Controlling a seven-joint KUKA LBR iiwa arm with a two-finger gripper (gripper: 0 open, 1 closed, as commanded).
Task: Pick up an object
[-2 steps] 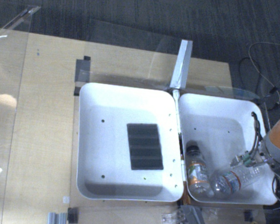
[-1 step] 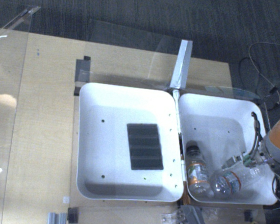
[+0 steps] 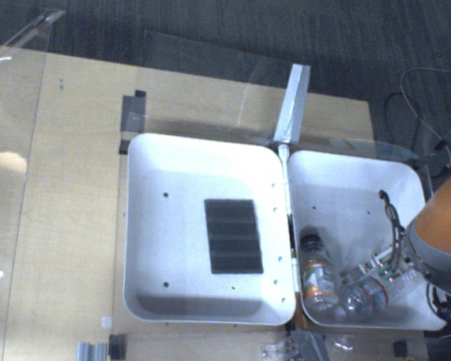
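A dark ribbed rectangular pad [image 3: 234,235] lies flat in the middle of the left bin [image 3: 152,200]. In the right bin [image 3: 344,187], a clear plastic bottle [image 3: 317,278] with a black cap lies near the front left corner. Beside it, a second clear, crumpled object [image 3: 362,298] rests against the front wall. My gripper [image 3: 375,269] reaches in from the right, low over that second clear object and just right of the bottle. The arm's orange band [image 3: 448,213] sits above it. Wires and the wrist body blur the gripper's tip.
A metal divider post [image 3: 291,107] rises behind the seam between the bins. Black clamps [image 3: 134,111] sit at the left bin's corners. Cables [image 3: 425,84] hang at the far right. The back half of the right bin shows bare white floor.
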